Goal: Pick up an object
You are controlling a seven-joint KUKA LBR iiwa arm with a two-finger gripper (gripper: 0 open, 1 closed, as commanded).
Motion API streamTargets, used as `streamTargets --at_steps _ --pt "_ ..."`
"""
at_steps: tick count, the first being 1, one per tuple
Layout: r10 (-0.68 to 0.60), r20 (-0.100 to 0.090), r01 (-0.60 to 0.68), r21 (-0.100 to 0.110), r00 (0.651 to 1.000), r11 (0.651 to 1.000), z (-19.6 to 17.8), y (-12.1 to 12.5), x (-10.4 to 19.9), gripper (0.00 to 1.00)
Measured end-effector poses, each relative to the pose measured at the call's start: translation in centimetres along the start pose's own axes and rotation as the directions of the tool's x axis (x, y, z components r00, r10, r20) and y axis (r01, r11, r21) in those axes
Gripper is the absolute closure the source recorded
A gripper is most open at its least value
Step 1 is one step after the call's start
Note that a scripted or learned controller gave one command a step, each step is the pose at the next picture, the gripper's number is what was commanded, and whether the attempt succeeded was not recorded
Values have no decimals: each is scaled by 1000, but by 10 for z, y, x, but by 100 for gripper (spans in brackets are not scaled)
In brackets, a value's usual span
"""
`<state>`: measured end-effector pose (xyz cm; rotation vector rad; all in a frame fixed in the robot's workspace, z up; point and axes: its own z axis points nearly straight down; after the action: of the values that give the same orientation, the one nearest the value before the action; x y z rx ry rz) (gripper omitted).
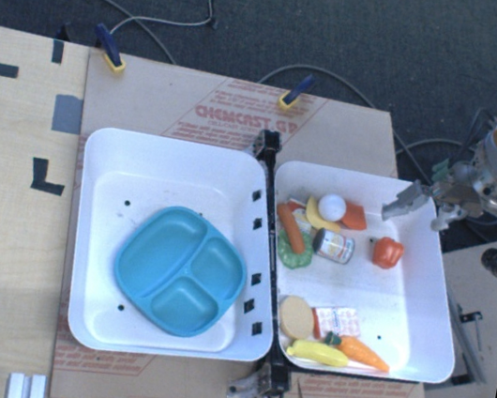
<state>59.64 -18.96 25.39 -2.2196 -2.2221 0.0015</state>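
Approach is judged underway: claw (416, 202), its state not to be told, is seen upper right, pepper (388, 252) nearest.

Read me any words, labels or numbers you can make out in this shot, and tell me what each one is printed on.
"CHEMCAST GP": red print, seen upside down, on the brown cardboard sheet under the bins; it reads roughly so, being blurred.
Smaller red lines beneath it: too blurred to read.
Label on the small can in the right bin: too small to read.
Red and white packet in that bin: print unreadable.
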Motion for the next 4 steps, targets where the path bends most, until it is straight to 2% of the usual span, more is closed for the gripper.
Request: streamTargets --at_steps 1,2,3,4 --pt "-3 6 3 -21 1000 1000 151 64 16 0" --pt "-3 9 4 -22 1000 1000 140 64 15 100" --pt "-1 0 1 -2 1000 1000 64 8 57 100" --pt "-1 -1 1 0 1000 1000 70 2 131 100"
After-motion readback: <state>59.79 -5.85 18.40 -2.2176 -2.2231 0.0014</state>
